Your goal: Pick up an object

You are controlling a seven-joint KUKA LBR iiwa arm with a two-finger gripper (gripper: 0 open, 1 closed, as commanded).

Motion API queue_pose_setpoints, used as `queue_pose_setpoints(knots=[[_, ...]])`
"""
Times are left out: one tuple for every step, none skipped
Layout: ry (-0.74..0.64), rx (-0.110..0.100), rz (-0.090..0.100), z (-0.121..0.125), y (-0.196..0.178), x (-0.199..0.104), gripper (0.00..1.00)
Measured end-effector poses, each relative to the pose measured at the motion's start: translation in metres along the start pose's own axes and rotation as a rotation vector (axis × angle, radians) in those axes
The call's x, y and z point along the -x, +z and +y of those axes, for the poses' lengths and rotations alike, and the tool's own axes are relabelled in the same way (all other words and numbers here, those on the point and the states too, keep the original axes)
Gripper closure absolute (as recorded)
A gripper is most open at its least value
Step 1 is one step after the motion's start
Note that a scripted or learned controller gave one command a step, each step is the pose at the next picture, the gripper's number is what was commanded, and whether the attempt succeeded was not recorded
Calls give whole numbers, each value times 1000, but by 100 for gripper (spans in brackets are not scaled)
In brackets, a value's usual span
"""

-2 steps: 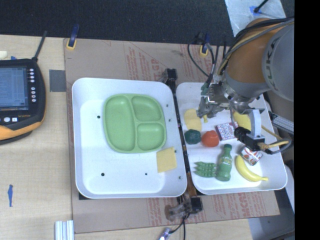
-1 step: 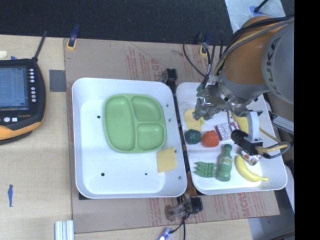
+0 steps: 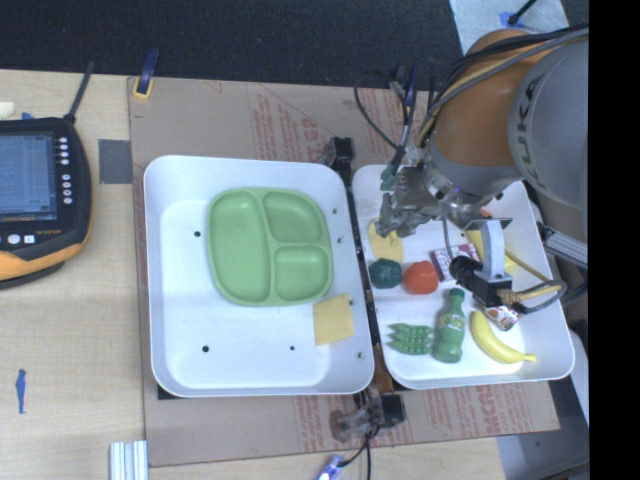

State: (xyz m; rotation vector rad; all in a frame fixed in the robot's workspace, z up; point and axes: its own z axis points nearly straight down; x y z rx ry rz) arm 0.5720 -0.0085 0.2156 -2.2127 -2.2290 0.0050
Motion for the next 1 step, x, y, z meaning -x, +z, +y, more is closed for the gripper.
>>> queue_pose_setpoints(knots=[[4,0,2,30,-5,16,100]])
